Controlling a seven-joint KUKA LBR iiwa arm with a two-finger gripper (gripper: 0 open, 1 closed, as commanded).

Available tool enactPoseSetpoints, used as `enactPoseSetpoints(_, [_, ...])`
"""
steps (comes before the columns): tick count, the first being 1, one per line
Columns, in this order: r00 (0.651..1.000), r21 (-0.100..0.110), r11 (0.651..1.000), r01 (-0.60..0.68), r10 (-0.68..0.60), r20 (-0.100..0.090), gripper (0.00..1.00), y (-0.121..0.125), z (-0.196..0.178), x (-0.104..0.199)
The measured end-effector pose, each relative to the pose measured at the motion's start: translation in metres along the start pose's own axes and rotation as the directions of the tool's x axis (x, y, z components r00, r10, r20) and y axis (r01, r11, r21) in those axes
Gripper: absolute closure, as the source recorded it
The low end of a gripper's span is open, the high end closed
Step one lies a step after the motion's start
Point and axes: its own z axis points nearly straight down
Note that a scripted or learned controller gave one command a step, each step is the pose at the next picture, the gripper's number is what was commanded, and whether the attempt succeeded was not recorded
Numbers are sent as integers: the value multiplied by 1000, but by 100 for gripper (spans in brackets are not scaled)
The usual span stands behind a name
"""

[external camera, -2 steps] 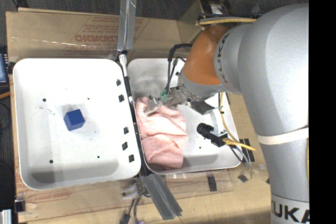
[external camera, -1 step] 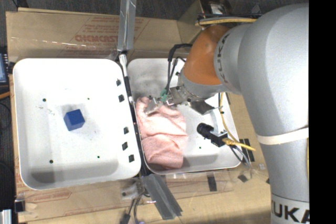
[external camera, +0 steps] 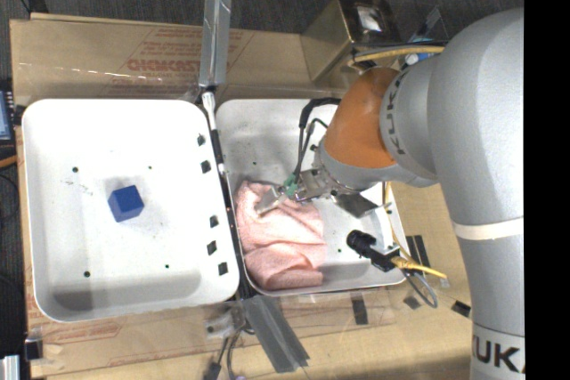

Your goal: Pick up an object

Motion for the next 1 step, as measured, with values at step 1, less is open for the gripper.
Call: enactPoseSetpoints(1, [990, 0, 990, -143, 143, 0, 0, 31, -1, -4])
